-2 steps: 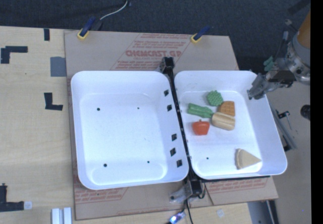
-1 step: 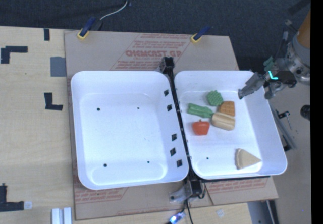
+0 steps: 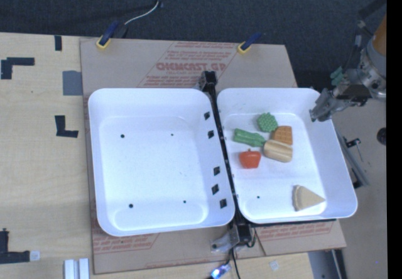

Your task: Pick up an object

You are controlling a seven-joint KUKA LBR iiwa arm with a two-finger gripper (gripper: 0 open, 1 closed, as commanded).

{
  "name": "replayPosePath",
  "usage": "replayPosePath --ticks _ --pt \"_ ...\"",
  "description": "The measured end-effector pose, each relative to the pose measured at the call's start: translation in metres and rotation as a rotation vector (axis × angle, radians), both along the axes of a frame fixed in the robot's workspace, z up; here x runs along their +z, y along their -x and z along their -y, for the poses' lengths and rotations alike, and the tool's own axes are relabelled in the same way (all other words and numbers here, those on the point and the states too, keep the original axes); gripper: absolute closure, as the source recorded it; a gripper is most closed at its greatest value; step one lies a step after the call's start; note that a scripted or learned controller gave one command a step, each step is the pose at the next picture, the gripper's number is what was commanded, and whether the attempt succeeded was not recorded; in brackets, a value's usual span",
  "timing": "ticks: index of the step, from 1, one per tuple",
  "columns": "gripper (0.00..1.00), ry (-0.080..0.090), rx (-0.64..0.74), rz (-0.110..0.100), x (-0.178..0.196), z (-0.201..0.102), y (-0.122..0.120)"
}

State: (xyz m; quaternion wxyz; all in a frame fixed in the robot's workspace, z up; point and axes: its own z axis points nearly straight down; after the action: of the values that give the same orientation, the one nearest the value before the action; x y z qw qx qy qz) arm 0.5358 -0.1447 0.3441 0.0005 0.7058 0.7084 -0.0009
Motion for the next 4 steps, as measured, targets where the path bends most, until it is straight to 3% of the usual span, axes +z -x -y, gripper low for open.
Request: replayPosePath --ticks 1,2,3,4 --pt "0.00 0.000 0.000 -0.001 0.000 0.000 0.000" --pt "0.00 0.001 0.000 0.014 0.136 -0.016 0.017" --pt "0.00 0.000 -0.002 0.008 0.195 -0.021 0.041" --pt "0.00 -0.001 -0.004 0.001 0.191 -0.007 0.052"
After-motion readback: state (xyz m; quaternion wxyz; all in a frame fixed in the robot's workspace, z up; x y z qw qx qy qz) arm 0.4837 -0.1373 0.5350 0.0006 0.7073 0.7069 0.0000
